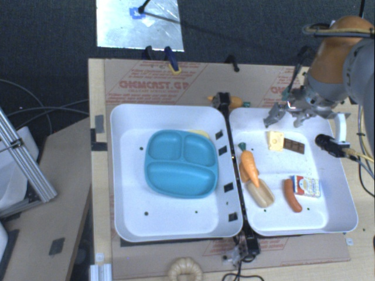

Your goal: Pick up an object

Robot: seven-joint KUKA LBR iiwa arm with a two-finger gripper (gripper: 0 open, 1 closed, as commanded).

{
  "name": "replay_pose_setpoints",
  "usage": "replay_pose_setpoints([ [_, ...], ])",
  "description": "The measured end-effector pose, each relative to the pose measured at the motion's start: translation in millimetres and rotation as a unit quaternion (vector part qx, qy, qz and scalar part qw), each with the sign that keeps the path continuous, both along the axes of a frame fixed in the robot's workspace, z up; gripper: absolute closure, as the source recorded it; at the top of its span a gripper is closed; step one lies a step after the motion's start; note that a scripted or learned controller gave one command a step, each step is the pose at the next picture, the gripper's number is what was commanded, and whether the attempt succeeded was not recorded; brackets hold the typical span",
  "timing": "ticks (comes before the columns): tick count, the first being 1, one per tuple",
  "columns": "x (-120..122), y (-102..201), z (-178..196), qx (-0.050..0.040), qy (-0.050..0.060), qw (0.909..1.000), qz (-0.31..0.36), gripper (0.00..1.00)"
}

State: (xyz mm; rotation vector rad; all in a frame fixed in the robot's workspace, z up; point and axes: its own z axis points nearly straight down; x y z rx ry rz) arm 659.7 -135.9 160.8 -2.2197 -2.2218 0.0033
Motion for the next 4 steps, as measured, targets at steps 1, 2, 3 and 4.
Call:
replay_pose_setpoints([
  [1,-6.1,-2.5,-61.1,0.0004,0.001,1.0,0.0,0.0],
  [2,-5.3,-2.0,-76.3,0.0,-0.001,1.0,0.0,0.0],
  [3,-3.9,-1.9,-64.1,0.0,-0.004,1.0,0.0,1.0],
  [4,-2.9,-10.4,-3.1,-0.0004,-0.005,1.0,0.0,1.0],
])
